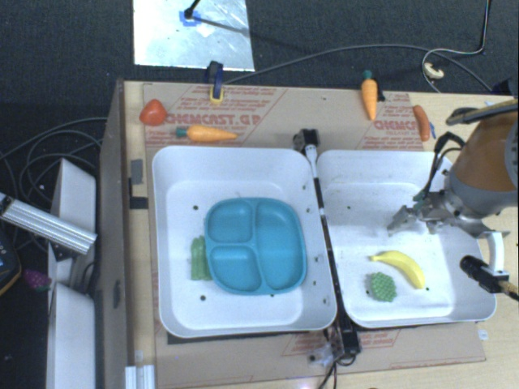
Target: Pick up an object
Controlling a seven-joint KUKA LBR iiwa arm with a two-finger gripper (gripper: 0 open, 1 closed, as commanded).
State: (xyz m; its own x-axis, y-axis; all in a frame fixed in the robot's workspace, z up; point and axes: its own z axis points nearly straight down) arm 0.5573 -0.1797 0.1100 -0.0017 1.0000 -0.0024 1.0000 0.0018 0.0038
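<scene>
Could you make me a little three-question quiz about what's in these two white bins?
1. True or false: the banana lies in the same bin as the blue plate.
2. Which lies nearest the banana? A) green leafy piece B) green strip C) blue plate
3. Fill in: the gripper hangs over the ___ bin.

Key: 1 false; 2 A; 3 right.

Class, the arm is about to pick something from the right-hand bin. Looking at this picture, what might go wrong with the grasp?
1. The banana and the green bumpy item lie nearly touching, so closing on one may nudge or catch the other.
2. The gripper sits above and apart from both, so a straight descent would probably meet bare bin floor.
3. Both lie near the right bin's front wall, leaving little room for the gripper on that side.
</scene>
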